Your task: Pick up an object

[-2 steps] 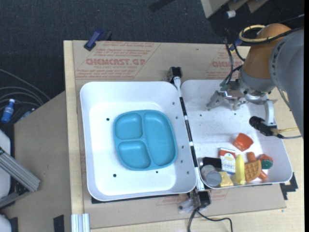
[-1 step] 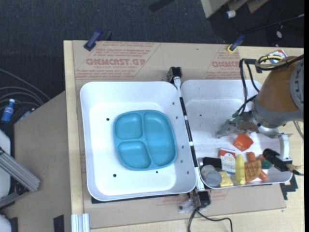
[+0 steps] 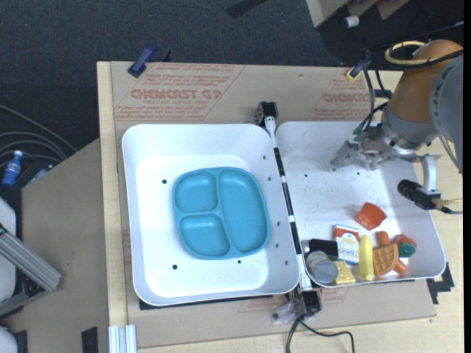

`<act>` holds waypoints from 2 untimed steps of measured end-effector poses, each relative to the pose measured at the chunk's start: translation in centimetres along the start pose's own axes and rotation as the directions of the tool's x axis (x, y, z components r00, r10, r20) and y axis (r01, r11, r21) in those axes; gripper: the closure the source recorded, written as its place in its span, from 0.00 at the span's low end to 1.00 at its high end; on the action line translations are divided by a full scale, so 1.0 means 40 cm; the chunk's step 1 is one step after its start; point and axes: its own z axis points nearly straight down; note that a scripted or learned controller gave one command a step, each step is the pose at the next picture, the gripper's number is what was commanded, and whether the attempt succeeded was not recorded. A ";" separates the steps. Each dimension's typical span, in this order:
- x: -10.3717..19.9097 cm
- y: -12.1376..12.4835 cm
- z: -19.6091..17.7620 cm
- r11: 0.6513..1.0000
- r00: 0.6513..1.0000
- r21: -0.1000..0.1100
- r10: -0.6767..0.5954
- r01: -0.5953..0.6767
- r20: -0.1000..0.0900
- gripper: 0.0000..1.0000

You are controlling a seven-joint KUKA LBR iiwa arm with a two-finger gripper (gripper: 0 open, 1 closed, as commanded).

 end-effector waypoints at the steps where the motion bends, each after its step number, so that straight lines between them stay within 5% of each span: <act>1: 0.000 0.002 -0.026 1.000 1.000 -0.002 -0.001 0.001 0.002 1.00; 2: 0.001 0.001 -0.025 1.000 1.000 -0.002 -0.001 0.001 0.002 0.00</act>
